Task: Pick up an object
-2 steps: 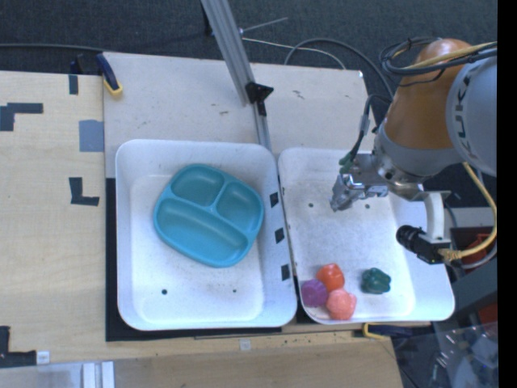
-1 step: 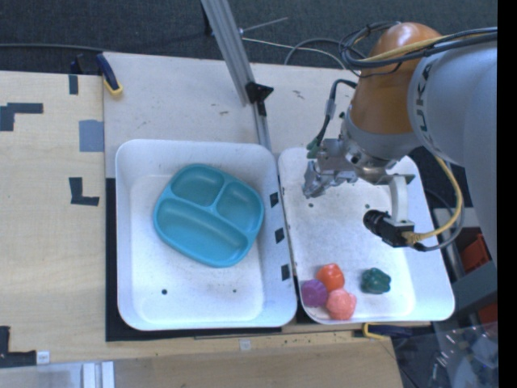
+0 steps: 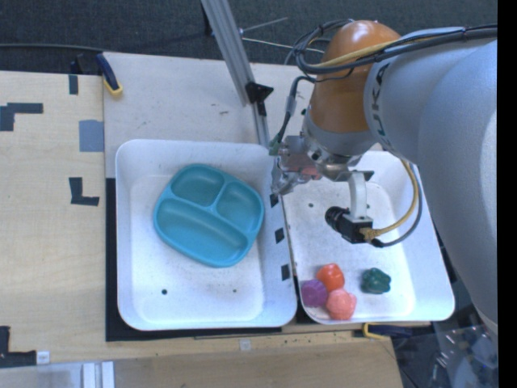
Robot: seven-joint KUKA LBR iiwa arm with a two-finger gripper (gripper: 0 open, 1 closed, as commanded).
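Starting at the left of my feed, the pale wooden surface [image 3: 48, 241] carries a few dark tape marks [image 3: 81, 191], and a blue-and-yellow clamp [image 3: 110, 76] sits at its far edge.

Next is the left white plastic bin [image 3: 194, 297]. A light blue divided plastic plate [image 3: 208, 214] lies flat in the middle of it, turned at a slant. Its right edge is close to the rim the two bins share.

A slanted grey metal rail [image 3: 224, 35] comes down from the top of the view toward that rim.

The tool [image 3: 283, 180] sits right there, at the far left corner of the right white plastic bin [image 3: 315, 233], over the join between the bins. From this angle I cannot tell whether it is open or closed, and I see nothing held in it. The plate lies just to the tool's left, near it, and I can't say whether the two touch.

The small pieces are in the right bin, down at the near edge and well apart from the tool. A purple soft lump [image 3: 313, 292] comes first. An orange rounded piece [image 3: 330, 276] is just behind it and a pink-red rounded piece [image 3: 342, 303] is beside it, so the three sit bunched together. A dark green knobbly piece [image 3: 376, 280] lies a little to their right, on its own.

The big grey arm [image 3: 436, 95] with its orange band takes up the right side.
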